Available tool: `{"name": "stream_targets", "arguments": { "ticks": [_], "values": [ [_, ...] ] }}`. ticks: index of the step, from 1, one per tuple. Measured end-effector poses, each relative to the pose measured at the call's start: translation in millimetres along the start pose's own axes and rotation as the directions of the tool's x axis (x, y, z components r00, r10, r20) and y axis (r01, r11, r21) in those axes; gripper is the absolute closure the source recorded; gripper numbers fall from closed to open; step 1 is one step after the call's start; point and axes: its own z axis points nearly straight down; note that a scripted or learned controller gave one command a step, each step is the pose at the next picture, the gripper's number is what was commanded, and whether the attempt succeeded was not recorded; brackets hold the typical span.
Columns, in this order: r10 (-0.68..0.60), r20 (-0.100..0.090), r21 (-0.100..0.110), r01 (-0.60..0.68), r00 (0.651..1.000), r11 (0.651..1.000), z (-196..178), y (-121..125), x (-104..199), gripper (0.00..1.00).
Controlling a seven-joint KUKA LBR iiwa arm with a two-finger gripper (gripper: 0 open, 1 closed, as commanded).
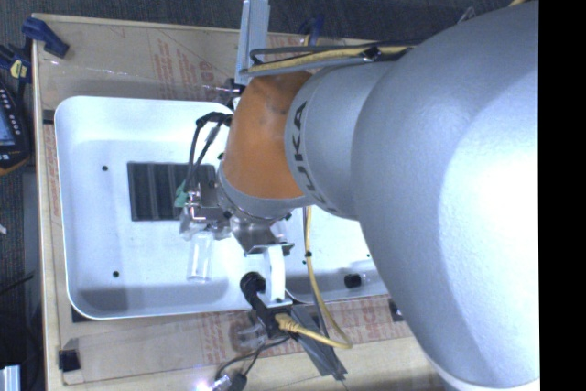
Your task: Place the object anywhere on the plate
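Observation:
A dark, ribbed rectangular slab (pixel 153 190) lies flat on the floor of the left white bin (pixel 82 151). My gripper (pixel 197 259) hangs over this bin, just right of the slab's right end and slightly nearer the bin's front wall. The orange wrist band (pixel 261 146) and the grey arm cover the bin's right part. I cannot make out any object at the gripper; its tip looks pale against the white floor.
The bulky arm hides nearly all of the right bin; a strip of it (pixel 343 247) shows below the wrist. Yellow and black cables (pixel 316 307) trail over the bench's front edge. A blue clamp (pixel 44 34) sits at the bench's far left corner.

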Motion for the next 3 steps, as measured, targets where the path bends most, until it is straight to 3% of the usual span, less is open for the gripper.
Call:
{"name": "stream_targets", "arguments": {
  "ticks": [1, 2, 3],
  "values": [
    [0.516, -0.001, 0.002, -0.516, 0.856, 0.856, 50, -3, 51, 1.0],
    [0.637, -0.006, 0.0, -0.637, 0.771, 0.771, -41, 2, -18, 1.0],
    [0.964, -0.007, -0.002, -0.964, 0.265, 0.265, -36, -1, 41, 1.0]
  ]
}}
